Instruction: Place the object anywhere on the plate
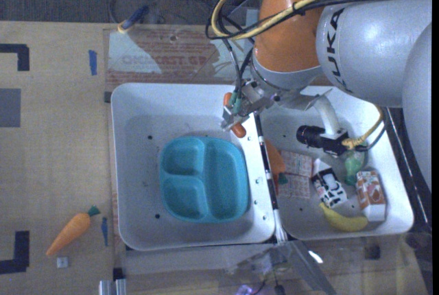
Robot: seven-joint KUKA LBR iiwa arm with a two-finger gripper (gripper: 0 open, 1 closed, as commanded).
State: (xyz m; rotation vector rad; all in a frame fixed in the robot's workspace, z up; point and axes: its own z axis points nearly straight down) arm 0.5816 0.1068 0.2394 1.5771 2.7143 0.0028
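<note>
The blue three-compartment plate [204, 178] lies in the left white bin [130, 149]. My gripper [235, 121] hangs over the far right corner of that bin, just beyond the plate's far right edge. A small orange-red object [238, 129] shows between its fingertips, and the gripper is shut on it. The object sits above the bin floor, close to the wall between the two bins. The arm's orange band [295, 19] and grey body cover the space behind the gripper.
The right bin [401, 215] holds an orange carrot-like piece [275, 158] by the dividing wall, a patterned card [299, 173], a black-and-white pack [329, 189], a juice box [371, 195], a banana [344, 219] and a green item [353, 164]. A toy carrot [68, 232] lies on the bench at the left.
</note>
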